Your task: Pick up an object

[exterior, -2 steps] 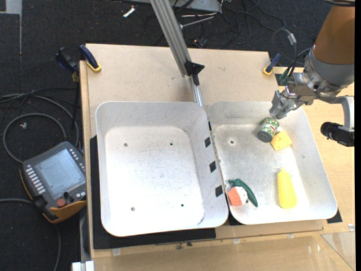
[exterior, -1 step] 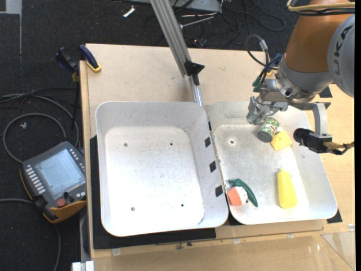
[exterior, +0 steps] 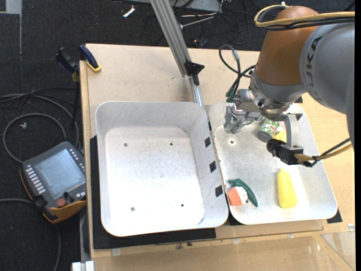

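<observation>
In the right bin [exterior: 316, 208] lie a yellow oblong object [exterior: 286, 189], a small red and white piece with a green curved part [exterior: 240, 193], and a green and white item [exterior: 271, 129] partly hidden under the wrist. My gripper [exterior: 236, 121] hangs low over the bin's upper left part, left of the green and white item. I see nothing between its fingers.
The left bin [exterior: 113, 117] sits beside the right one, with black clips along the shared edge. A slanted metal pole [exterior: 172, 30] stands behind the bins. A teach pendant [exterior: 53, 176] lies off the bench at left. A black cable connector [exterior: 285, 151] hangs over the right bin.
</observation>
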Tool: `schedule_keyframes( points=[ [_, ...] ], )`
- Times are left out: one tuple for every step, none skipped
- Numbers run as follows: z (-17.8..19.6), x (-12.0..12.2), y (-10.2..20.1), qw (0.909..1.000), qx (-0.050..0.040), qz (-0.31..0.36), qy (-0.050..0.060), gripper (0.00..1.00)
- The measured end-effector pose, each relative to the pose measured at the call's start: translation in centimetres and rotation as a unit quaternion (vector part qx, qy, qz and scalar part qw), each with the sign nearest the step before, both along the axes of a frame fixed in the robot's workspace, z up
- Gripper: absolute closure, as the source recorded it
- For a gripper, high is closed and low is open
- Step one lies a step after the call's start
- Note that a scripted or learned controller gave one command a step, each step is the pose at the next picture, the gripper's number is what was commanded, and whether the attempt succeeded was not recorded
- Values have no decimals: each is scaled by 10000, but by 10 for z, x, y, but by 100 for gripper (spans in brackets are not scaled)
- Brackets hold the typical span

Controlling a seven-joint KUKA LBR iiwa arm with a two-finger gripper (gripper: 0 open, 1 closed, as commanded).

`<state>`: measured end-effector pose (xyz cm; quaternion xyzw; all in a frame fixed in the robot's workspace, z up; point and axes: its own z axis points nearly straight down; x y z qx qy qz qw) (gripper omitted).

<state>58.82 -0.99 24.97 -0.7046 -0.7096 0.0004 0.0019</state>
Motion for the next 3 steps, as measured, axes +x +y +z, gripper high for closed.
schedule_keyframes(
  points=[
    [2,-12,53,10000,-1,3,-8,100],
    [-3,-18,104,10000,-2,1,-6,100],
    [-20,-12,103,10000,-16,-29,-2,100]
  ],
)
